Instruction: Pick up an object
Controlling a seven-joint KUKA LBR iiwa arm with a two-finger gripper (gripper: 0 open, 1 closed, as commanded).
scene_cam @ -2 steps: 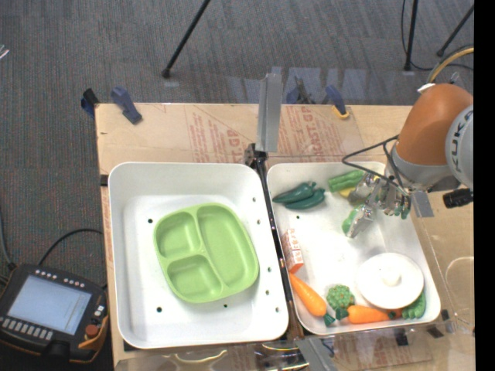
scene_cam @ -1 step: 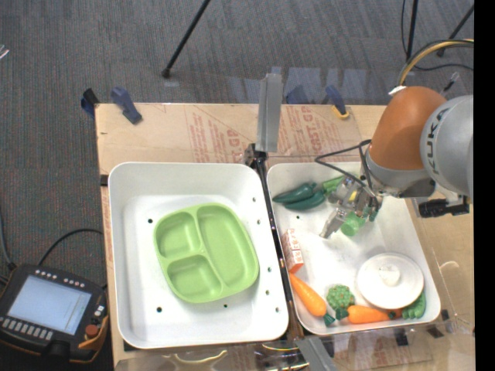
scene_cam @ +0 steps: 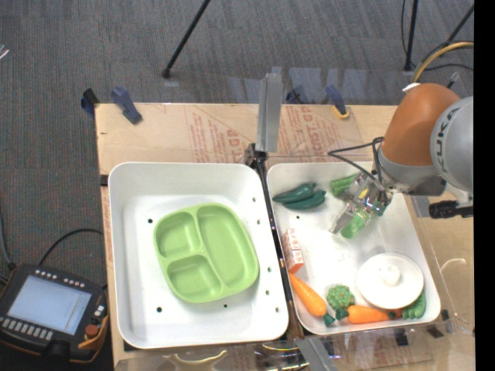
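At the bottom left of the frame a teach pendant point(scene_cam: 50, 309) with a pale screen lies on the floor beside the bench. Just above the lower edge, the right bin point(scene_cam: 421, 242) holds a row of toy food along its near wall: an orange carrot point(scene_cam: 308, 294), a small head of broccoli point(scene_cam: 339, 296), a second carrot point(scene_cam: 366, 314) lying crosswise, and a dark green piece point(scene_cam: 418, 308) tucked at the lower right corner. A white round lid-like dish point(scene_cam: 390, 279) sits just above them, touching or nearly touching the second carrot. Near the bin's left wall lies a small red and white packet point(scene_cam: 294, 249).

The left bin point(scene_cam: 124, 207) carries a light green divided plate point(scene_cam: 206, 252) with three compartments, resting slightly tilted in the middle of the bin floor.

Farther up in the right bin, the gripper point(scene_cam: 357, 211) hangs over the upper middle of the floor, and a light green object point(scene_cam: 356, 224) shows between its fingers, so the jaws appear pinched on it. To its left lie two dark green peppers point(scene_cam: 302, 197) side by side, and a lighter green vegetable point(scene_cam: 343, 184) rests near the far wall.

Beyond the bins the plywood bench top point(scene_cam: 193, 134) runs to its far edge, where blue clamps point(scene_cam: 126, 105) grip it, and tripod legs point(scene_cam: 189, 29) stand on the grey carpet.
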